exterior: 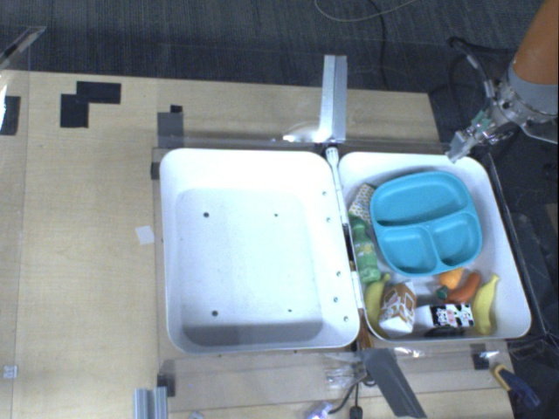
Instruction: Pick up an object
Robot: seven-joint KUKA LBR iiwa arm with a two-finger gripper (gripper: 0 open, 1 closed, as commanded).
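Along the near wall of the right bin [511, 260], several small things are lying packed together: a yellow banana [486, 305] is leaning in the near right corner, a black-and-white carton [451, 318] is lying just left of it, and a small cup with a brown pattern [399, 307] is sitting beside that. A second yellowish fruit [374, 300] is resting against the bin's left wall, near the cup. Just behind the carton, an orange carrot-like piece [463, 284] is lying touching the near rim of a blue divided plate [426, 221]. The plate is taking up most of the bin's middle and far part, tilted slightly. Green packets [364, 256] are wedged between the plate and the left wall, and a patterned wrapper [361, 202] is poking out at the plate's far left.

The left bin [249, 247] is sitting beside it on the desk [79, 260], the two walls touching.

Farther back, the arm is reaching in from the right, and the jaws [465, 140] are hovering over the right bin's far right corner, above the rim and apart from every object. How wide the jaws are standing cannot be told; nothing is showing between them.
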